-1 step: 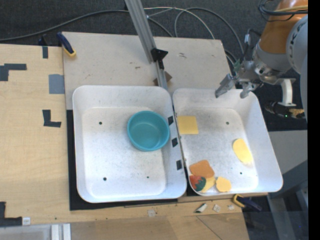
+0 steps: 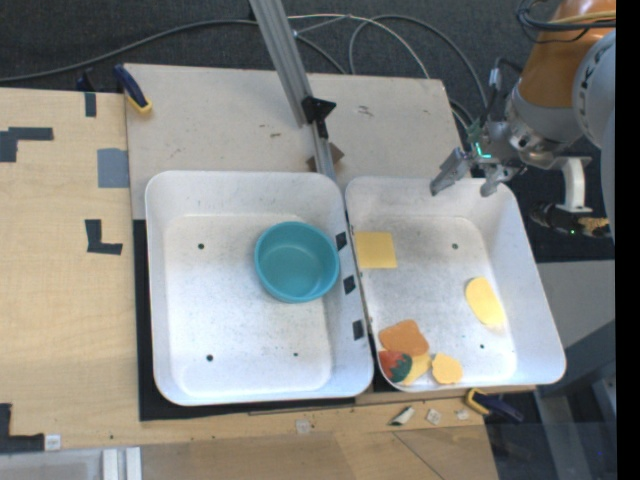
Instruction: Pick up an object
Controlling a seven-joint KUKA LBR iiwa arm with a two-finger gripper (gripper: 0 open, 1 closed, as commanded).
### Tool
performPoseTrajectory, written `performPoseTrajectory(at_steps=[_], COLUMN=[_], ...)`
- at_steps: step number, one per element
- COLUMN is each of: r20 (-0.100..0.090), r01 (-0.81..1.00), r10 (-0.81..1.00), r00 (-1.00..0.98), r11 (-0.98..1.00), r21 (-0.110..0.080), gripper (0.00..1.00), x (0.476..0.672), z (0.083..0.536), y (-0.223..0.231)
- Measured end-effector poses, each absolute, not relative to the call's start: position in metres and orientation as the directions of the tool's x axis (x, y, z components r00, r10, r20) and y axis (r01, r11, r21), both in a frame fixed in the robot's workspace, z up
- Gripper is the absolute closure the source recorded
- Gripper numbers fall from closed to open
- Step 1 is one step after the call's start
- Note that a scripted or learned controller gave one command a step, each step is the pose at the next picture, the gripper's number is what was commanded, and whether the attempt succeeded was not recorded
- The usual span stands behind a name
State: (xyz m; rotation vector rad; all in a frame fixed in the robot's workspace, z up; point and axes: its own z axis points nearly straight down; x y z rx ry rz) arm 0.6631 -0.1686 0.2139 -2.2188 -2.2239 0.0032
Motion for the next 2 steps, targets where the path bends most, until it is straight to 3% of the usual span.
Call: performPoseTrajectory(at_steps=[2], r20=[-0.001], r01=[1.0], r10=[1.0], r00=[-0.001], r11=[0.001], r21=[-0.007], gripper=[0.0], x=[0.668], z=[0.107], y=[-0.177])
